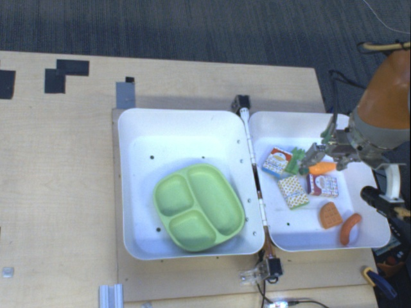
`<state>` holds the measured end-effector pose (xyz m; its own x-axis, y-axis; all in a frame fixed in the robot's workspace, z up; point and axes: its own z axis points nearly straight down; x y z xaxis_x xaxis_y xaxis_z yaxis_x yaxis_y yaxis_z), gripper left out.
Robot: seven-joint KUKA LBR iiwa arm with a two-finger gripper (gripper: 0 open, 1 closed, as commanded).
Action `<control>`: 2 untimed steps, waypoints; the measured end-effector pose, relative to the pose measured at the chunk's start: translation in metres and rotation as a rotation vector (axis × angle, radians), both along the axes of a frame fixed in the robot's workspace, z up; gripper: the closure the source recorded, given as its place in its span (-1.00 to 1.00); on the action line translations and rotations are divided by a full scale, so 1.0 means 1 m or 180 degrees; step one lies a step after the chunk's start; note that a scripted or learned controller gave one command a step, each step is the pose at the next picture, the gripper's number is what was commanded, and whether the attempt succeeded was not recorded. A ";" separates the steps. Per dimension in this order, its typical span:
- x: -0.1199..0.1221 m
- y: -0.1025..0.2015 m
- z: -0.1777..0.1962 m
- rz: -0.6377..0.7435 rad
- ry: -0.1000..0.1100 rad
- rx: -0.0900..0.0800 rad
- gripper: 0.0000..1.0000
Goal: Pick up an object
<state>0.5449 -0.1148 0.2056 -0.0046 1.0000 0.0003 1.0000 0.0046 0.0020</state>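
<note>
The gripper (319, 154) sits low over the right bin (372, 236), above the orange carrot (323, 168) and green item (296, 161); finger state cannot be determined. The left bin (138, 172) contains a green divided plate (199, 206).

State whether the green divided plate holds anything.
Empty: the green divided plate in the left bin shows three bare compartments.

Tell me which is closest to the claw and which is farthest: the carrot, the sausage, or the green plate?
1. The orange carrot: right beside the claw, in the right bin.
2. The sausage: in the same bin's near right corner, farther from the claw.
3. The green plate: farthest, over in the left bin.
</note>
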 end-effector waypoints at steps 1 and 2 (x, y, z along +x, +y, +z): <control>0.023 -0.008 -0.107 -0.0004 -0.0036 -0.0011 -1.00; 0.024 -0.009 -0.096 -0.0005 -0.0052 -0.0022 1.00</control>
<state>0.5690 -0.1240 0.1099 -0.0029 1.0000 -0.0066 0.9998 0.0031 0.0185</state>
